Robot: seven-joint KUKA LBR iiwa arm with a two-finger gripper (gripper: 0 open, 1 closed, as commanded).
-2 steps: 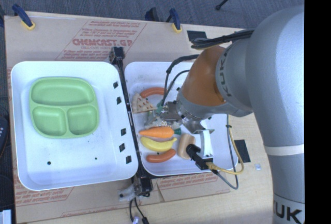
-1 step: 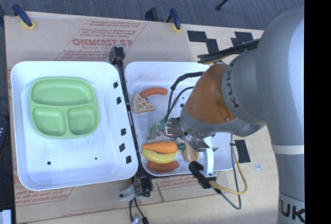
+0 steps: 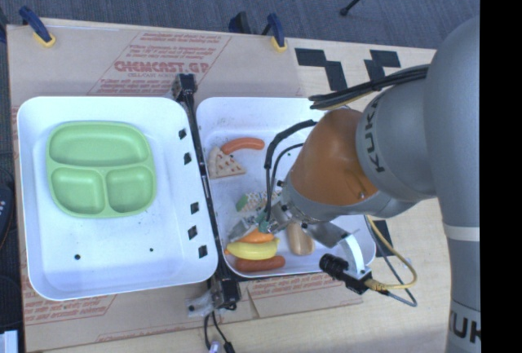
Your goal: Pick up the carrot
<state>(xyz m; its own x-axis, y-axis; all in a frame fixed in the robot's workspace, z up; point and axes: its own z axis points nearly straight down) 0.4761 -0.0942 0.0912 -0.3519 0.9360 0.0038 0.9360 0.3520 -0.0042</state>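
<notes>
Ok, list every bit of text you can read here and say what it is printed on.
"CHEMCAST GP" in red, on the brown protective sheet covering the bench behind the bins.
Smaller red lines above and below it on the same sheet: too blurred to read.
"KU", the visible part of a brand name, on the grey arm.

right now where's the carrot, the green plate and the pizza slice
carrot [image 3: 259, 236]: camera view, its orange middle
green plate [image 3: 102, 168]: camera view, the ridge between compartments
pizza slice [image 3: 224, 165]: camera view, its centre
</notes>
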